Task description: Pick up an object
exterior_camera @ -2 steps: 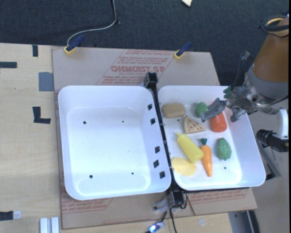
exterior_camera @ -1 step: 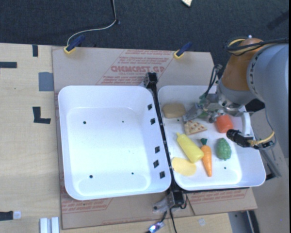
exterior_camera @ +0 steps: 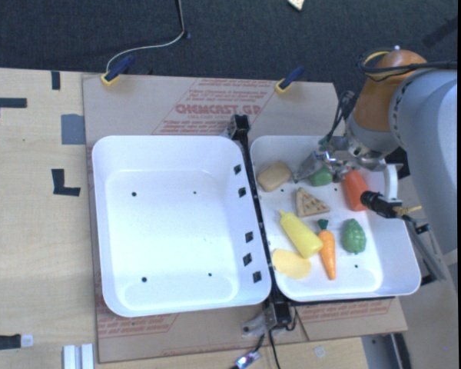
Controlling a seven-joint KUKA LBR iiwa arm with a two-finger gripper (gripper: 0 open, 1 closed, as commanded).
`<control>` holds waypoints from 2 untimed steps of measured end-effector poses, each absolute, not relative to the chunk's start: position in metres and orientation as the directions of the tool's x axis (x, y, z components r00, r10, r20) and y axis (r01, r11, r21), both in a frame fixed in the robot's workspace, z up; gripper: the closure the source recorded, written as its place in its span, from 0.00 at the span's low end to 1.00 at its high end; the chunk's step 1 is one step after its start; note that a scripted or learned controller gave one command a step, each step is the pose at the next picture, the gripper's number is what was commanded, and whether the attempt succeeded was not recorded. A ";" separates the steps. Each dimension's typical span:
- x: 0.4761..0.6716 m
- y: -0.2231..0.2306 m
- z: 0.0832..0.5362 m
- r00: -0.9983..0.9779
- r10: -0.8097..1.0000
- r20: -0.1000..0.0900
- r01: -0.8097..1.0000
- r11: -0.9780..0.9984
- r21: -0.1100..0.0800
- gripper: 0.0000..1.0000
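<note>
The claw [exterior_camera: 320,167] hangs low over the far part of the right bin [exterior_camera: 392,283], at the end of the grey arm [exterior_camera: 426,121] with its orange band [exterior_camera: 373,102]. Whether it is spread or pressed together cannot be told, since the metal parts blur into what lies beneath them. Right at its tip sits a small green object [exterior_camera: 320,178], seemingly touching it, though no grip on it can be made out.

Just to the claw's right lies a red-orange piece [exterior_camera: 354,189], partly under the arm's cabling. To its left, near the divider between the bins, rests a tan potato-like lump [exterior_camera: 273,176]. Nearer the camera from the claw lies a triangular cracker-coloured wedge [exterior_camera: 311,203], and beyond that a yellow squash-like toy [exterior_camera: 300,233], a carrot [exterior_camera: 327,255] with a green top, a green leafy vegetable [exterior_camera: 354,237], and a pale yellow round piece [exterior_camera: 290,264] by the near left corner.

Well to the claw's left is the left bin [exterior_camera: 169,221]. Both bins rest on a cardboard sheet [exterior_camera: 207,110] on the tabletop [exterior_camera: 31,206].
</note>
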State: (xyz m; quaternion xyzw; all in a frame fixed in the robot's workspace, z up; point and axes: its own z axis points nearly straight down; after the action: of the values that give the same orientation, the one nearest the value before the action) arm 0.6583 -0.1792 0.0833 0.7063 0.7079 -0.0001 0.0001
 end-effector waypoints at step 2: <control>0.652 -0.086 0.174 -0.010 1.000 0.003 1.000 0.010 0.006 1.00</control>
State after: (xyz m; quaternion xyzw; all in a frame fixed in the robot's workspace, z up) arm 0.6519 -0.0863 0.1738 0.7036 0.7106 0.0032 0.0010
